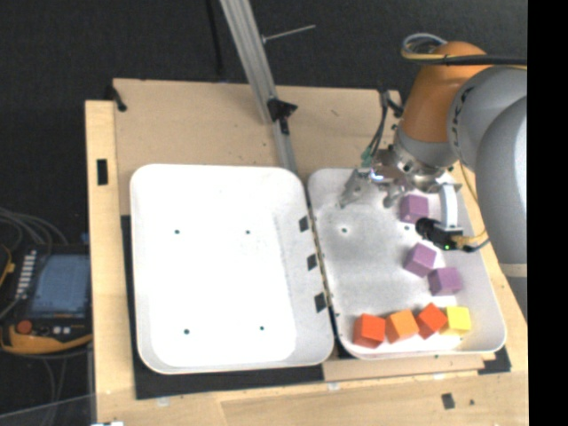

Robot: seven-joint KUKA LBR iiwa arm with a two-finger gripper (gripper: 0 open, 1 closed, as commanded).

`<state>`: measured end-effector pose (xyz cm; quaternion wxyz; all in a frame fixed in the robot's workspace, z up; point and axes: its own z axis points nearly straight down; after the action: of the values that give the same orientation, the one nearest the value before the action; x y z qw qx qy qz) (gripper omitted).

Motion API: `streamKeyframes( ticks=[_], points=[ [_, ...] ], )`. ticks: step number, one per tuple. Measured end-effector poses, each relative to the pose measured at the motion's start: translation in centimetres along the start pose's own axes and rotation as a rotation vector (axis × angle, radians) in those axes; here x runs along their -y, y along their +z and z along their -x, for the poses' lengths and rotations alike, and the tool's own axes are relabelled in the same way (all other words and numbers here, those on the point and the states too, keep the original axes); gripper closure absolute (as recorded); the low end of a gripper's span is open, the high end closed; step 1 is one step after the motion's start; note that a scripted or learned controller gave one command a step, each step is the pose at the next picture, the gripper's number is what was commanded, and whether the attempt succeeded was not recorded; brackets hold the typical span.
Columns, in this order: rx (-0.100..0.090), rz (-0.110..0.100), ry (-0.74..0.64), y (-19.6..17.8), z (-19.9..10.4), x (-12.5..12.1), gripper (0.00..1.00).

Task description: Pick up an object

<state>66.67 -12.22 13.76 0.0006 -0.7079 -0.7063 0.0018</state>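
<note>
Purple blocks [414, 208] lie in right bin [355, 256], 3 o'clock side; orange, yellow blocks [408, 324] line 6 o'clock rim. Gripper [390, 187] hovers at 12 o'clock end, probably lining up; grip state unclear.

The grey arm [501, 162] runs off the frame's right side, its bulk covering the right bin's [355, 264] far right corner. The gripper [390, 185] beneath the orange band [435, 96] is too blurred to read, partly overlapping the uppermost purple block [414, 208].
</note>
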Motion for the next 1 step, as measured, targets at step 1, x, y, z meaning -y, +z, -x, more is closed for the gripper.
streamKeyframes(
  ticks=[1],
  points=[
    [0.000, 0.001, 0.001, 4.24, 0.04, -0.01, 0.00]
  ],
)
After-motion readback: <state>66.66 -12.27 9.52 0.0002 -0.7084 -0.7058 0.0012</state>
